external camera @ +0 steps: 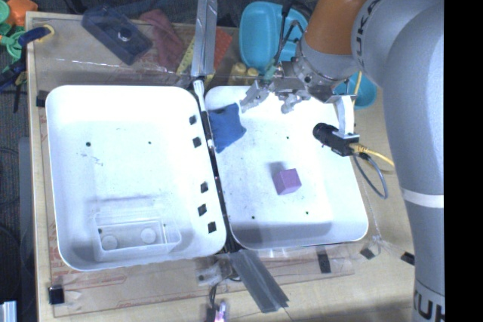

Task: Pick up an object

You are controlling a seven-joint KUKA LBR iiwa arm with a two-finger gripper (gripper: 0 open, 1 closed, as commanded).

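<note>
While I watch from above, the grey arm (400,87) reaches in from the right over the far edge of the right bin (343,219); the left bin (68,162) holds a clear plastic container (136,228) near its front; in the right bin a blue cloth (225,126) lies against the left wall; a purple block (287,180) sits mid-floor, well apart from the gripper (268,97), nearer the front; its jaws stand spread, nothing between them.
</note>
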